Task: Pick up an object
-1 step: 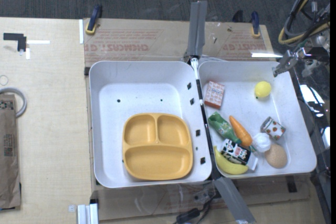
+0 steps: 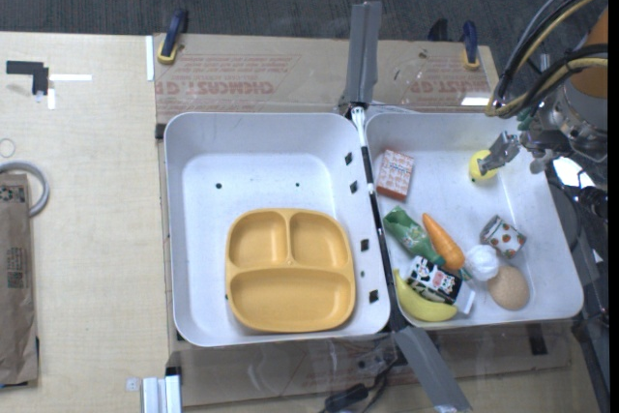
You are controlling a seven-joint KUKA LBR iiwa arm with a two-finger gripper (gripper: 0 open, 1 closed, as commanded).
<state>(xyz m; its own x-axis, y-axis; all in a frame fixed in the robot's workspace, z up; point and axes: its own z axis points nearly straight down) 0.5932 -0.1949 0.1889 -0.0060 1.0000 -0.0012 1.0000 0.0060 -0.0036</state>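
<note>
The right bin (image 2: 542, 208) holds several small things. A yellow round item (image 2: 480, 167) lies near its back wall. A pink box (image 2: 395, 174), a green packet (image 2: 406, 229), a carrot (image 2: 444, 243), a banana (image 2: 424, 303), a black-and-white carton (image 2: 432, 280), a white ball (image 2: 481, 259), a tan egg shape (image 2: 510, 287) and a small patterned cup (image 2: 502, 236) lie nearer the front. My gripper (image 2: 505, 150) hangs at the bin's back right, its tip right beside the yellow item, touching or nearly so.
The left bin (image 2: 193, 208) holds a yellow divided plate (image 2: 289, 269). A grey divider bar (image 2: 363, 53) runs between the bins at the back. Cables (image 2: 556, 14) arch above the arm on the right. A brown paper bag (image 2: 14, 276) lies at the far left.
</note>
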